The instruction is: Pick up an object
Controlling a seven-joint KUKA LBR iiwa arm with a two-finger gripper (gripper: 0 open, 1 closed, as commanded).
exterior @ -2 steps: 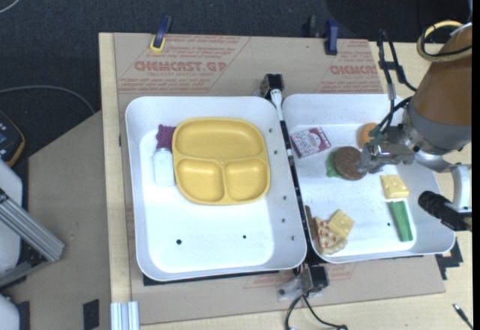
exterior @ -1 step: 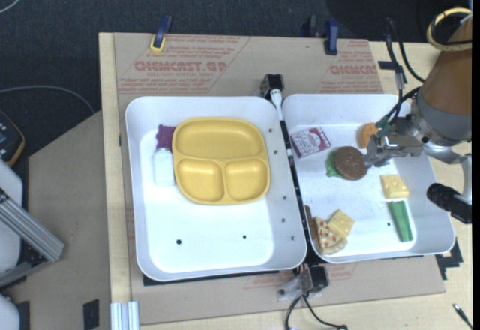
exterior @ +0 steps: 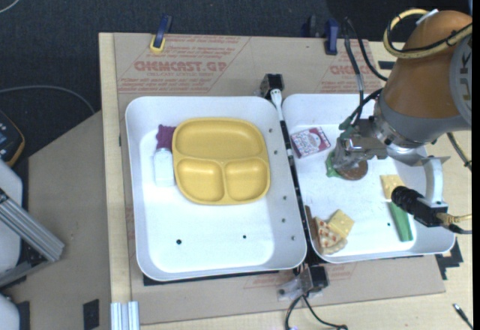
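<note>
My gripper [exterior: 349,158] hangs low over the middle of the right bin [exterior: 375,250], at the end of the grey and orange arm. Right under it lies a brown round thing [exterior: 354,170], partly hidden by the gripper. A small green piece [exterior: 330,166] pokes out at the gripper's left side. Whether the gripper touches either one is hidden. A pink and white packet [exterior: 310,141] lies to the left of the gripper. A pizza slice [exterior: 325,234] and a pale yellow wedge [exterior: 341,223] sit near the bin's front edge.
A yellow block [exterior: 390,184] and a green stick [exterior: 403,225] lie at the right bin's right side. The left bin [exterior: 202,246] holds a yellow divided plate [exterior: 221,160], a purple item [exterior: 164,136] and a white bottle [exterior: 162,167].
</note>
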